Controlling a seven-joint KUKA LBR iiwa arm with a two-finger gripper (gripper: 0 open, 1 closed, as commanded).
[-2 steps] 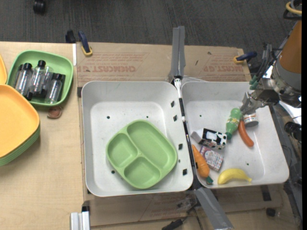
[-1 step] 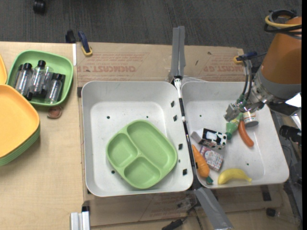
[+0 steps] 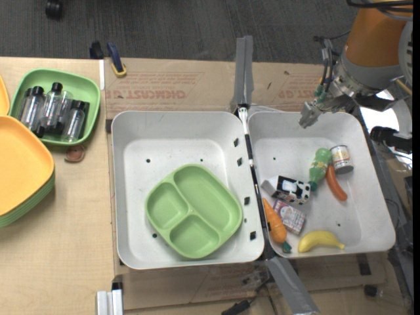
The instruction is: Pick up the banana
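A: How far along is it?
B: Not begun. The banana [image 3: 321,241] lies at the right bin's [image 3: 374,176] near edge, well apart from the hand [image 3: 310,115] hovering over the far edge; its grip is unclear.
A: And the bins?
B: Carrot [image 3: 275,220], sausage [image 3: 336,185], can [image 3: 340,158] right; green tray [image 3: 193,210] left.

One piece of lettering can be read: red capitals printed on the brown cardboard sheet [image 3: 177,84] that lies along the back edge of the worktop, behind the two bins. The word stands upside down to the camera and seems to read "CHEMCOZT", with a thin red line beside it. The small packets [image 3: 291,215] and the can [image 3: 340,159] in the right bin carry print too fine to make out.
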